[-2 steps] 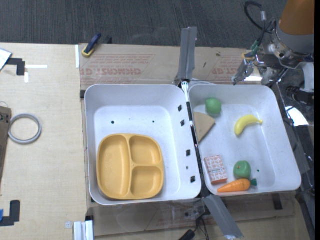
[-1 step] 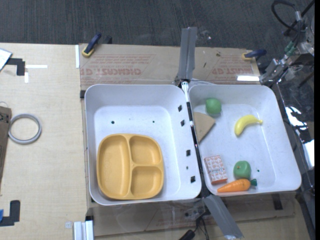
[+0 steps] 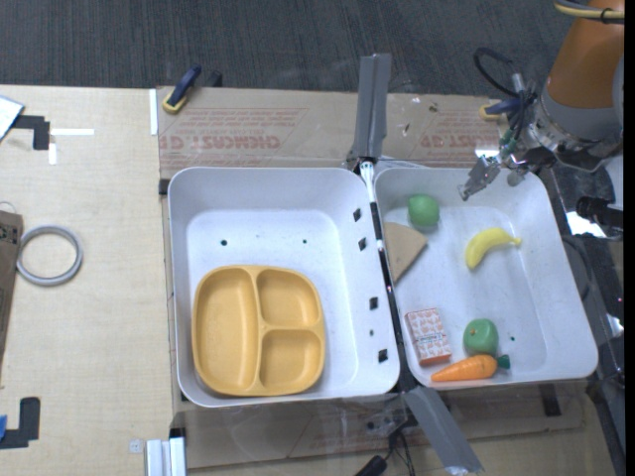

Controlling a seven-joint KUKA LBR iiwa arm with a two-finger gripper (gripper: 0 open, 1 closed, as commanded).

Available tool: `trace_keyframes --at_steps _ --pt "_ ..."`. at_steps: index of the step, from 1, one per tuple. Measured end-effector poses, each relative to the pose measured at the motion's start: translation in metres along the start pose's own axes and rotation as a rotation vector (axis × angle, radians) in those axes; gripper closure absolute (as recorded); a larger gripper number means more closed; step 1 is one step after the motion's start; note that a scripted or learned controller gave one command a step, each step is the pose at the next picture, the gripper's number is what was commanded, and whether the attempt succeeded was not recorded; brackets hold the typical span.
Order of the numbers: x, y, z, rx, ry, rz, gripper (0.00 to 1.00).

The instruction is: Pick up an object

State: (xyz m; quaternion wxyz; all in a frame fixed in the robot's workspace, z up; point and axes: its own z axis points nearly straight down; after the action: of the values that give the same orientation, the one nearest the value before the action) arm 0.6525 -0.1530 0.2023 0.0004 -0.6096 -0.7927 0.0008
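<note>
While the gripper (image 3: pixel 480 178) hung over the right bin's (image 3: pixel 556 350) far edge, fingers slightly apart and holding nothing | banana (image 3: pixel 489 245) lay just below it | green ball (image 3: pixel 424 210), wedge (image 3: pixel 402 248), carton (image 3: pixel 428 335), green apple (image 3: pixel 482 336), carrot (image 3: pixel 464 369) in same bin | yellow divided plate (image 3: pixel 260 329) sat in left bin (image 3: pixel 198 191).
</note>
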Motion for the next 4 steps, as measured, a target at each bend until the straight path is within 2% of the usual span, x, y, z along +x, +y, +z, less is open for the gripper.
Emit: trace_keyframes --at_steps 1,2,3,4 --pt "-0.014 -0.036 0.062 -0.001 0.000 0.003 0.00" --pt "-0.030 -0.002 0.110 -0.004 -0.002 0.021 0.00" --pt "-0.014 -0.034 0.110 -0.003 -0.001 0.030 0.00" --pt "-0.014 -0.079 0.110 -0.002 0.000 0.031 0.00"
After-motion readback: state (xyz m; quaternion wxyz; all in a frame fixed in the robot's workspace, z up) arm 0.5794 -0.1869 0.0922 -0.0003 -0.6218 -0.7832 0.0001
